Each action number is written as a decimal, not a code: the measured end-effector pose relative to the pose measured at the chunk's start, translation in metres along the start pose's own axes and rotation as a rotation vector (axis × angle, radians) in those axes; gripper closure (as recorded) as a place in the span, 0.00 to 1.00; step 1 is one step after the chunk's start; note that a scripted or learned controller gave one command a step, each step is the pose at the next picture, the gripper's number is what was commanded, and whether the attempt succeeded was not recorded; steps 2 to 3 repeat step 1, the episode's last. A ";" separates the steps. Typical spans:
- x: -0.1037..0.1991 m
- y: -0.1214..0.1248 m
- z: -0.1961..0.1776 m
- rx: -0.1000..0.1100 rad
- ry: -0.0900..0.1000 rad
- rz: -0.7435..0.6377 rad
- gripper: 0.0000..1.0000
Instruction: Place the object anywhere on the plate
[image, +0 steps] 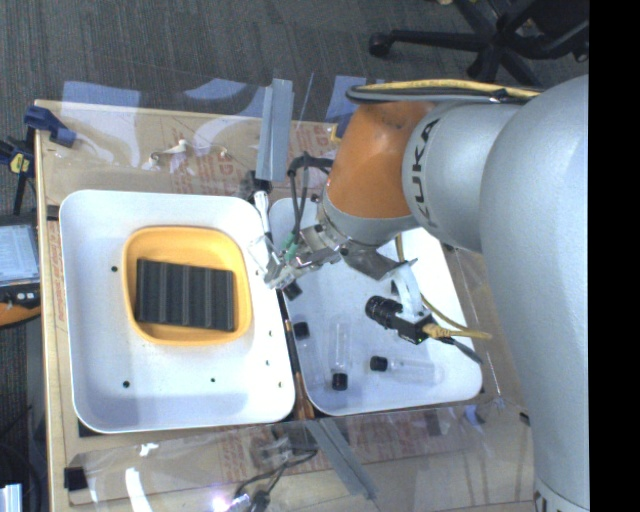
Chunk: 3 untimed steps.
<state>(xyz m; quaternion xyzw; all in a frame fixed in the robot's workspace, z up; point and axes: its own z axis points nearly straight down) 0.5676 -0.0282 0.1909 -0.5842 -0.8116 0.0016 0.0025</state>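
Arm in from the right, pincer (285, 268) low over the seam between the two bins, at the right bin's (455, 385) near-left wall; can't tell if it's open or closed, tip is a blur of green and white with a dark bit under it. Plate (186, 245), yellow-rimmed with a dark ribbed centre, sits just left of the pincer in the left bin (160, 395), nothing on it. Task object unclear: candidates are small clear vials with black caps (340, 350) lying below and right of the pincer on the right bin floor, plus a black cap (300, 328) just under it. Whether anything is actually held, can't tell. Risks, my guess: if the grab missed, arm travels to the plate with nothing; vials are small, round and slick, so could slip or roll on release; pincer rides close to the bin walls, so could clip the rim moving left. Counter (110, 140) beyond has tape and clutter.
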 end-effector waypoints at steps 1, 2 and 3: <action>-0.001 0.000 0.000 0.000 0.000 0.001 0.00; -0.001 0.000 0.000 0.000 0.000 0.001 0.00; -0.001 0.000 0.000 0.000 0.000 0.001 0.00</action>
